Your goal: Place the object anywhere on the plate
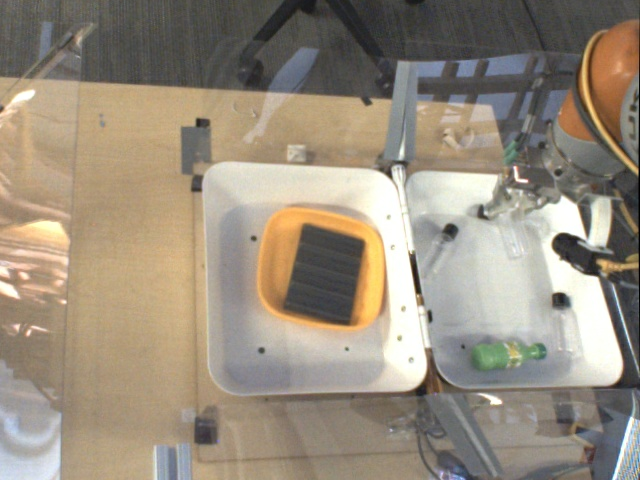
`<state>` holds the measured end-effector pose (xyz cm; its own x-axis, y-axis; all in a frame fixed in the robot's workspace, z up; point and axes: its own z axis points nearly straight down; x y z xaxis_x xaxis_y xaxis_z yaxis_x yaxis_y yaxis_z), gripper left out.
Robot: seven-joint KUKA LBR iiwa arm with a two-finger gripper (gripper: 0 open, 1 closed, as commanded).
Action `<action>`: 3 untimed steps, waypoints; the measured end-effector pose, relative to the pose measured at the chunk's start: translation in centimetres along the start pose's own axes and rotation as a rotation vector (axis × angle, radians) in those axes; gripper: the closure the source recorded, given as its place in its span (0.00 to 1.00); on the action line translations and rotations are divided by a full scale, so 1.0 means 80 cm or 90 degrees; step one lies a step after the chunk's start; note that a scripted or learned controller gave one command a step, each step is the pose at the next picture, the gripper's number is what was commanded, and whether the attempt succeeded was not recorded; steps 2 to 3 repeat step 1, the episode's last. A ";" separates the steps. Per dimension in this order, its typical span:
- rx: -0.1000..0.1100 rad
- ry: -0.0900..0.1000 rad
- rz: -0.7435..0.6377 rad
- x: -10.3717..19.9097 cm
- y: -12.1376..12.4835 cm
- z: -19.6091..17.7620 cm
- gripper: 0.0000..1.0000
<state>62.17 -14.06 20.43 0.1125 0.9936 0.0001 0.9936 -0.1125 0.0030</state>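
An orange plate (pixel 272 268) sits in the middle of the left bin (pixel 230 358). A dark grey ribbed block (pixel 325 273) lies flat on the plate, slightly askew. My gripper (pixel 513 210) hangs over the far side of the right bin (pixel 520 373), well away from the plate and with the bin divider between them. I see nothing between its fingers. The arm's grey and orange wrist (pixel 605 78) rises at the right edge.
The right bin holds a small green bottle (pixel 508 354) lying near its front wall, a clear vial with a black cap (pixel 441 243) at the left, and another clear vial (pixel 563 318) at the right. A metal post (pixel 402 108) stands behind the divider.
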 end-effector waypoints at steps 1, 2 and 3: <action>0.000 0.000 0.000 0.000 0.000 0.000 0.00; 0.000 0.000 0.000 0.000 0.000 0.000 0.00; 0.000 0.000 0.000 0.000 0.000 0.000 0.00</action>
